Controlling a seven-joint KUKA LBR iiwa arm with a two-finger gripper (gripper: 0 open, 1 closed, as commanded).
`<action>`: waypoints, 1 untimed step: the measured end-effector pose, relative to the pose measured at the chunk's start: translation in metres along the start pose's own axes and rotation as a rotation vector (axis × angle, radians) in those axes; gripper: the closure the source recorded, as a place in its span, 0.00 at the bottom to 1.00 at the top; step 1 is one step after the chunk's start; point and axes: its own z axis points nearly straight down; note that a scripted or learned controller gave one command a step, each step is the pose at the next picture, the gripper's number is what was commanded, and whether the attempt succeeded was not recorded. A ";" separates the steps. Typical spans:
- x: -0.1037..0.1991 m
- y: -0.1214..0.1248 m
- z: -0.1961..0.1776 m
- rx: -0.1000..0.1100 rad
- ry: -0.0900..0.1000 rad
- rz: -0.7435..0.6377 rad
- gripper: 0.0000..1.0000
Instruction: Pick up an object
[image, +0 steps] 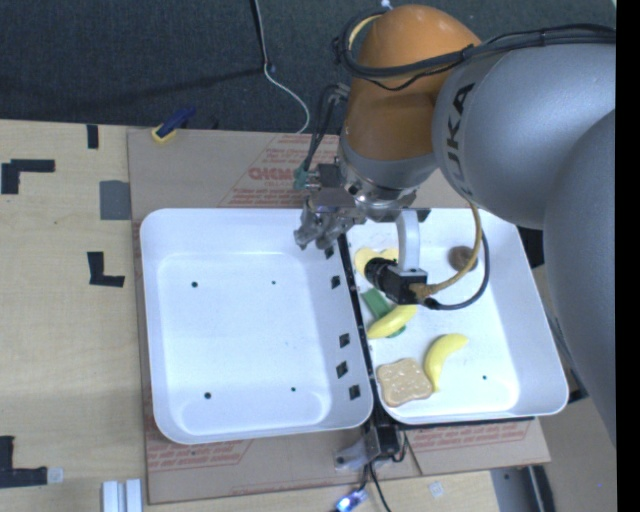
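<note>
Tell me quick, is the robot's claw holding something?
Gripper: cannot be told; it hangs over the rim between the two white bins.

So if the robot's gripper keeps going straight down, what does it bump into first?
Probably the ridge where the two white bins meet, or the left bin's floor beside it. The gripper hangs over that spot, pointing down. Depth is hard to judge. The toy food lies further right.

A light wooden bench top (60, 330) carries black tape marks (100, 270) and a brown cardboard sheet (215, 165); behind it hangs a dark cloth backdrop (130, 50), crossed by a thin white cable (285, 90)
</note>
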 end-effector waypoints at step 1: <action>0.065 0.010 0.073 0.012 -0.002 0.001 1.00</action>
